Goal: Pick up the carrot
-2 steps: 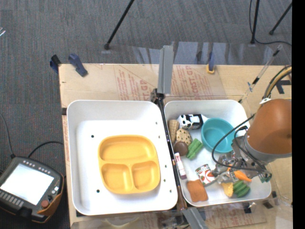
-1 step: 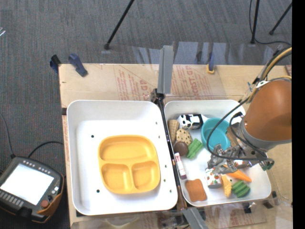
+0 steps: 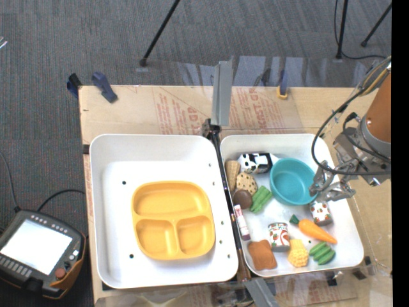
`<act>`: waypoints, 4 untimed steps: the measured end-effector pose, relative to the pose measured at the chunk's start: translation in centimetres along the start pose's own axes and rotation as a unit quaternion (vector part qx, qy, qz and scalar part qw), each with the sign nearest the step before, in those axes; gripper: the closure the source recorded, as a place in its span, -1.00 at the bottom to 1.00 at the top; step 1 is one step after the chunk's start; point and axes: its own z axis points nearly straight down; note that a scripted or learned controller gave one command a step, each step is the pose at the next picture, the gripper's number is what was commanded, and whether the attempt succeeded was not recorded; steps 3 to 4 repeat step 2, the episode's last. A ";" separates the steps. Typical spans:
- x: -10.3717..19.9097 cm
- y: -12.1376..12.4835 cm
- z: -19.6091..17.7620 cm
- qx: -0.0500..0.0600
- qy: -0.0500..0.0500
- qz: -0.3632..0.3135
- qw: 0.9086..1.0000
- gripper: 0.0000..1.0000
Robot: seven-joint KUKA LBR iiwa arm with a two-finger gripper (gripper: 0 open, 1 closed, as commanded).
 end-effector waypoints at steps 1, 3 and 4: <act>1.6 -5.4 -21.7 0.002 -0.002 -0.036 0.999 1.00; 3.3 -3.0 -3.7 -0.008 0.004 -0.107 0.994 1.00; 3.3 -3.0 -3.7 -0.008 0.004 -0.107 0.994 1.00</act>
